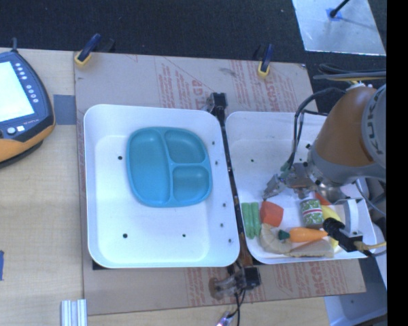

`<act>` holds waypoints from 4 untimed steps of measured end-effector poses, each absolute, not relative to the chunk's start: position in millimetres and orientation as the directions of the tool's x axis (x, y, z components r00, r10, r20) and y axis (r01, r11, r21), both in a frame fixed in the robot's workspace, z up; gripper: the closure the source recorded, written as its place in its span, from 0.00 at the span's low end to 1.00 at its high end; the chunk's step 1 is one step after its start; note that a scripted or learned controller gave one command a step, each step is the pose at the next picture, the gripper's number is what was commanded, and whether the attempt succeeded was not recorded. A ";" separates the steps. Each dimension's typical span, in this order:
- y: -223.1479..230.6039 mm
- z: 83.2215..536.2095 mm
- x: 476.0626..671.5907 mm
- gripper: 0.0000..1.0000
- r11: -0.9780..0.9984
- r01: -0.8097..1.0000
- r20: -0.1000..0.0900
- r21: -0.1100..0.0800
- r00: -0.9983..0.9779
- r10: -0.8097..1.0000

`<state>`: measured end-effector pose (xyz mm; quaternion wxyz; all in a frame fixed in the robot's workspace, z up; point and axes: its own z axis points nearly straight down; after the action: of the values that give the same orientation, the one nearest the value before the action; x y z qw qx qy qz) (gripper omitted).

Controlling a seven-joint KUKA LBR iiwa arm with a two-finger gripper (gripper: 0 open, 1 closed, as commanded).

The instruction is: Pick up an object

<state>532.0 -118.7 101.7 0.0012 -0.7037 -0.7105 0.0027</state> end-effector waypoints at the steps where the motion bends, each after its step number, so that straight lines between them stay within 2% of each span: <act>1: -132.0 91.9 646.7 0.00 0.003 1.000 0.000 -0.002 -0.003 1.000; 2: -165.6 92.2 656.3 0.00 0.003 1.000 0.000 -0.002 -0.003 1.000; 3: -197.1 92.4 656.4 0.00 0.003 1.000 -0.001 -0.001 -0.003 1.000; 4: -212.6 91.4 550.8 0.00 0.004 1.000 0.000 -0.006 -0.004 1.000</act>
<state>550.8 -212.6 91.4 0.0021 -0.7056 -0.7086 0.0020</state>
